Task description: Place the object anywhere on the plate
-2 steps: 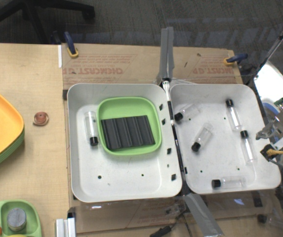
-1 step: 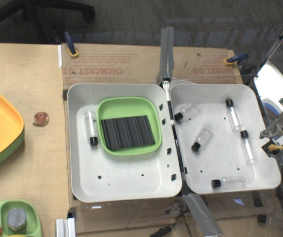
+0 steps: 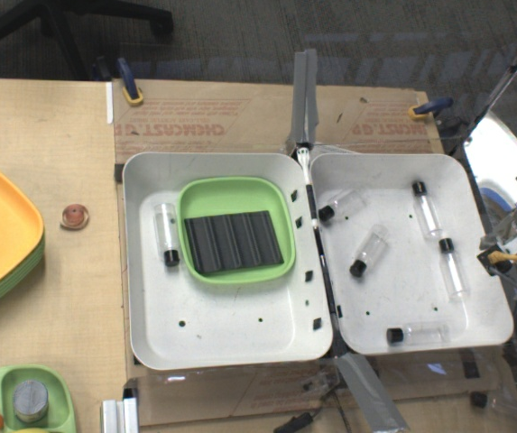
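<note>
Vials [image 3: 367, 252] scattered in right bin [image 3: 475, 323] (five), plate [image 3: 235, 229] in left bin [image 3: 213, 332].

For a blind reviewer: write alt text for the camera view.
Two white bins sit side by side: the left bin holds a green plate with a dark ridged block on it and one clear vial beside it; the right bin holds five scattered vials.

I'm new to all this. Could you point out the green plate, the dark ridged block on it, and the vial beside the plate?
green plate [image 3: 236, 190]: camera view, its far rim.
dark ridged block [image 3: 235, 242]: camera view, its middle.
vial [image 3: 165, 232]: camera view, its clear body.
</note>
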You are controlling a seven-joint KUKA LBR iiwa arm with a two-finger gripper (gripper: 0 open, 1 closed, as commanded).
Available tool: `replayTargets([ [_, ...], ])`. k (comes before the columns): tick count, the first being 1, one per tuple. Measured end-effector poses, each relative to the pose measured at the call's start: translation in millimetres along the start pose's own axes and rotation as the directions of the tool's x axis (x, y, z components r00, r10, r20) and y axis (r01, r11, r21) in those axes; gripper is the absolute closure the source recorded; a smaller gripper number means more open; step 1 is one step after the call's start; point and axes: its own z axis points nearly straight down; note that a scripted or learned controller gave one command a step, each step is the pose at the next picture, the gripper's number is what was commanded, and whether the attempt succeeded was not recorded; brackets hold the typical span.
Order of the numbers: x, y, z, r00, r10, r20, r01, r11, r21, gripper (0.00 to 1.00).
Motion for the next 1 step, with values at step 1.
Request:
replayTargets([
  [1, -0.4, -0.6, 19.5, 0.999, 0.044, 0.002, -0.044, 0.999, 0.002, 0.00],
])
